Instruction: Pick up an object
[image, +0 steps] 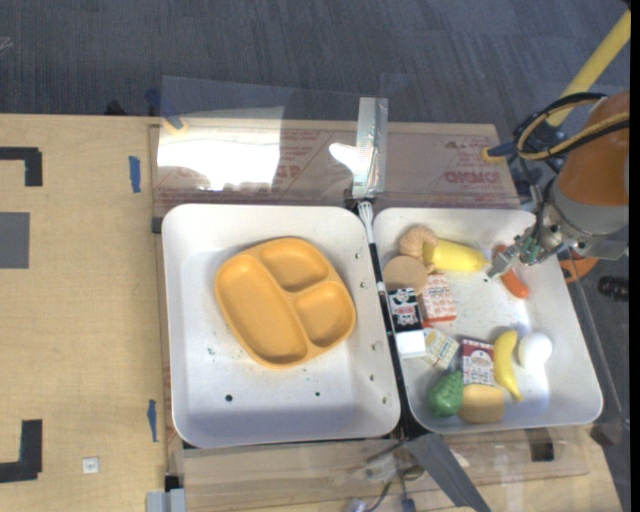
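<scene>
My gripper (510, 256) hangs over the upper right part of the right bin (585, 385), under the grey and orange wrist. A small orange-red piece (515, 286) lies just below it and looks apart from it. To the gripper's left lies a yellow lemon-like item (455, 257). Further left are two tan rounded items (416, 240) (404, 272). Whether anything is held is hidden by the slant of the view.
The right bin also holds a black-and-white carton (403, 308), a red-white carton (438, 300), a banana (507, 362), a white egg (535, 350), a red box (477, 362) and a green item (447, 395). An orange divided plate (285, 300) lies in the left bin (190, 380).
</scene>
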